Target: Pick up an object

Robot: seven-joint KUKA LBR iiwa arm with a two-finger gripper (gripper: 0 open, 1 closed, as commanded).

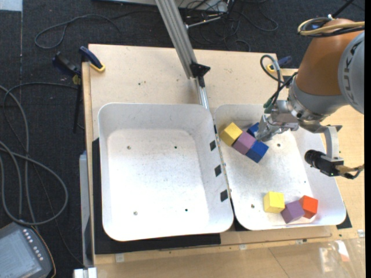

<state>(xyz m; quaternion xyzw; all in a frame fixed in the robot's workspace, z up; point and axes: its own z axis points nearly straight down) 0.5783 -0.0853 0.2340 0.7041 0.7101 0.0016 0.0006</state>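
In the right bin (290, 172) a yellow block (231, 133), a purple block (243, 142) and a blue block (257, 150) lie in a tight row near the bin's upper left. My gripper (262, 131) is down just above and right of the blue block, close to a dark blue piece (253, 130) behind the row. Near the bin's lower right lie another yellow block (273, 201), a purple block (292, 211) and an orange block (310, 205), touching each other.
The left bin (156, 167) sits beside the right one. A slanted metal pole (179, 33) crosses from the top to the bins' shared edge. Cables and a black fitting (322, 162) hang off the arm over the right bin's right side. Clamps (87, 59) lie at the bench's upper left.
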